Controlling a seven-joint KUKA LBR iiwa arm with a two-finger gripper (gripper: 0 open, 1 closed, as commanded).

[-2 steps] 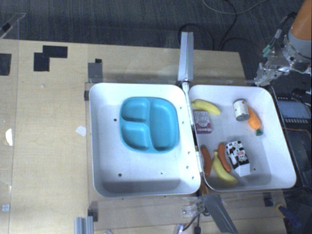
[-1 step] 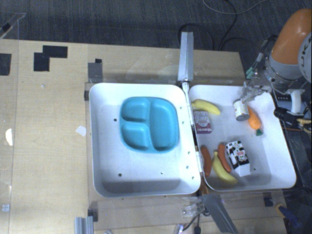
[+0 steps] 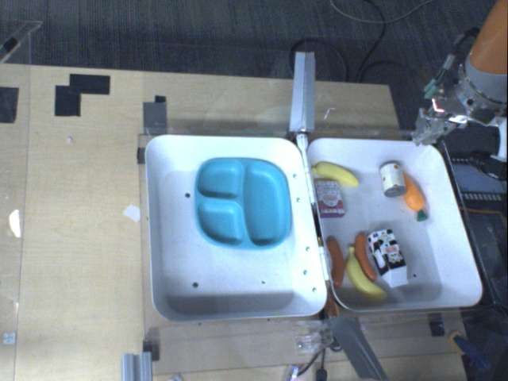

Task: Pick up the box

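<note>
A small black-and-white patterned box lies in the front part of the right bin, beside a sausage and a banana. My gripper hangs over the bin's far right corner, well apart from the box and above the rim. Nothing shows in it. The grey arm with its orange band comes in from the upper right.
The right bin also holds a maroon packet, a banana, a small can, a carrot, two sausages and a second banana. A blue divided plate lies in the left bin.
</note>
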